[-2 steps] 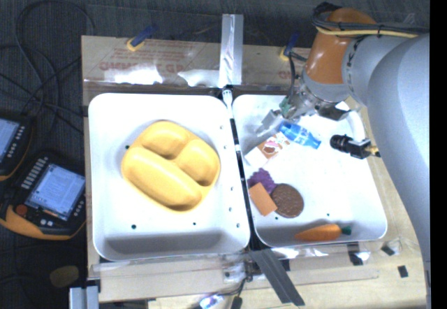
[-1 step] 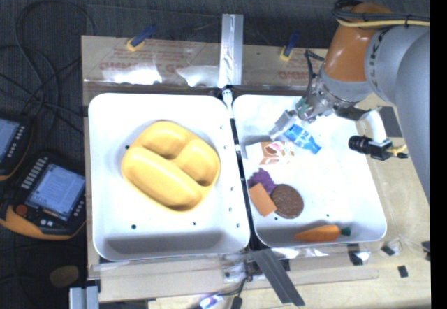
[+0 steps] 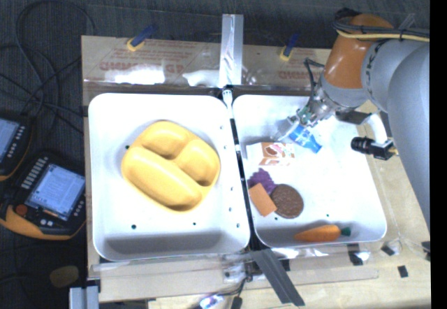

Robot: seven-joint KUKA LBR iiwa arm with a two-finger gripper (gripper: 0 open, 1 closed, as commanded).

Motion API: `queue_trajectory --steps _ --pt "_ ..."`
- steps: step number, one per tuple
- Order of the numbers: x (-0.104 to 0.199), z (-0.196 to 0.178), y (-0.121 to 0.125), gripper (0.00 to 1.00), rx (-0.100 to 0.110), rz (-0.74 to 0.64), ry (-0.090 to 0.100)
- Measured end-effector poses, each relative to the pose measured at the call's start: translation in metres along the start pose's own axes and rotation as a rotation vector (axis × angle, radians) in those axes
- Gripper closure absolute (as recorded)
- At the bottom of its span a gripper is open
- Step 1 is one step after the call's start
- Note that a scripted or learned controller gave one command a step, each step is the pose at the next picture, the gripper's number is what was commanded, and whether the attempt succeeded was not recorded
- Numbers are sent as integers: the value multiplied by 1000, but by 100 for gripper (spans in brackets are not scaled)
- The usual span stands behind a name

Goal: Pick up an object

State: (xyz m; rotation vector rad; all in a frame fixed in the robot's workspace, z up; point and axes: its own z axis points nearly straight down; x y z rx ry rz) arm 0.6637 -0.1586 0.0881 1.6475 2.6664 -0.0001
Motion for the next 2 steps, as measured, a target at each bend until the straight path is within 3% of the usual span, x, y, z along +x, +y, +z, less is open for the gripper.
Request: queue_trajectory --steps 1,2 --pt "-1 -11 2 100 -5 -1 -5" --pt "32 -95 23 100 4 139 5"
